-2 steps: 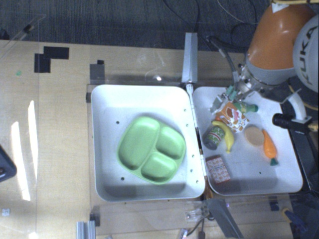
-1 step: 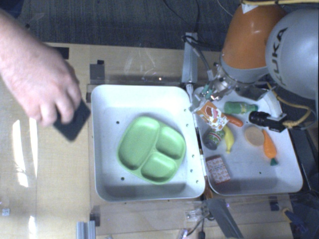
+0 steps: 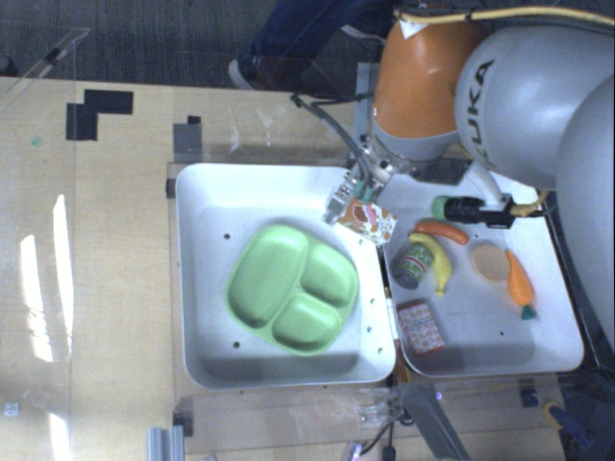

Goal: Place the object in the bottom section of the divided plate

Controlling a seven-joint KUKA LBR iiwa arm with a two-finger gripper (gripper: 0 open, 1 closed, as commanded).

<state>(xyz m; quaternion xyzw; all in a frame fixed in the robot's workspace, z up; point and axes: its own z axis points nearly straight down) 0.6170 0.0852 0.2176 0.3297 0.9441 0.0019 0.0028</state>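
The packet (image 3: pixel 368 221) hangs at the pincer (image 3: pixel 348 200), which seems to pinch its upper left edge, over the right rim of the left bin (image 3: pixel 192 257). The plate (image 3: pixel 293 286) lies below and left of it on the bin floor, its bottom section (image 3: pixel 307 321) farthest down. As I judge it, the carry must run down and slightly left before release.

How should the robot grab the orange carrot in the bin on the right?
Probably straight from above, fingers closing across the carrot's thick middle. It lies flat and long, with bare bin floor along its right side; the tan disc sits close on its left, so the fingers must slip between them.
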